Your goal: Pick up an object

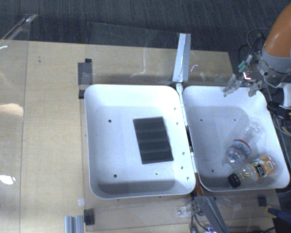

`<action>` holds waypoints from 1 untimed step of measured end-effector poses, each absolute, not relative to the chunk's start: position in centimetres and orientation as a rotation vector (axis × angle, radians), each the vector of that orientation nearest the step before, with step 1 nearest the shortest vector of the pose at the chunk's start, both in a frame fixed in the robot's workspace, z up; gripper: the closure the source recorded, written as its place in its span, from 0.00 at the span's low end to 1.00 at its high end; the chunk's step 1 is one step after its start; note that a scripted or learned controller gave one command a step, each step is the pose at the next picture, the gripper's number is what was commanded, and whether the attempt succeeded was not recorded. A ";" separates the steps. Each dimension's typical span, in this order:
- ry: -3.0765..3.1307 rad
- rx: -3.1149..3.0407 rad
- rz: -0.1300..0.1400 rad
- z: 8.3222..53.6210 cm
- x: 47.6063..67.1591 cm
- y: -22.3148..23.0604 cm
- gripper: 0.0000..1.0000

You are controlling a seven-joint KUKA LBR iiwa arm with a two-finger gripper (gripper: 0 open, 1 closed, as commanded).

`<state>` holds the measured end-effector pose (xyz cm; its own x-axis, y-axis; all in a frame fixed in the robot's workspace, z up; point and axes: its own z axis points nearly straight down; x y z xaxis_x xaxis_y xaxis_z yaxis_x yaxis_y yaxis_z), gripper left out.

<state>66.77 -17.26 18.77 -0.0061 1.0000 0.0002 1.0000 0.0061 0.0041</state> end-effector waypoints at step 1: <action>2.343 2.088 0.004 12.4 58.5 -18.6 0.00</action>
<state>58.49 -18.57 12.38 -0.1147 0.9934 -0.0004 0.9934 0.1147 0.0042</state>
